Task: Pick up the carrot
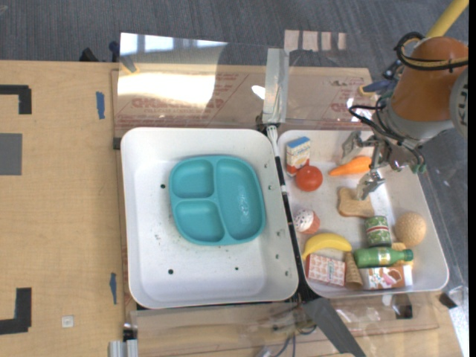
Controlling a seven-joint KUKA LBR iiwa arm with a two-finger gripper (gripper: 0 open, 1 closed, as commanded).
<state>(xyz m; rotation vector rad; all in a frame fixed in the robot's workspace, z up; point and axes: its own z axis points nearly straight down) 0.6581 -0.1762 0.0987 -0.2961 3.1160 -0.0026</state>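
The carrot [351,167] is a smooth orange taper lying in the upper part of the right bin [433,222], thick end toward the arm [428,88], just right of a round red tomato [309,178]. The tool [374,171] hangs over the carrot's thick end; its thin metal fingers point down beside and just below the carrot, but how far apart they stand and whether the carrot lies between them cannot be told. Around it lie a small white-and-blue carton [298,153], a tan piece shaped like a slice of bread [354,203], a beige egg-shaped thing [410,228], a green can [378,230], a green bottle [382,256] on its side, a curved yellow banana [326,243], a small round white-and-red thing [306,221], and two printed boxes [327,268] at the near edge; their labels are too small to read. The left bin [141,222] is glossy white plastic with rounded corners and holds a teal plate [218,198] divided into three compartments. The bench [52,199] is pale board with black tape marks and blue tape bits. Behind the bins a clear sheet [193,80] reflects light, its red lettering unreadable.
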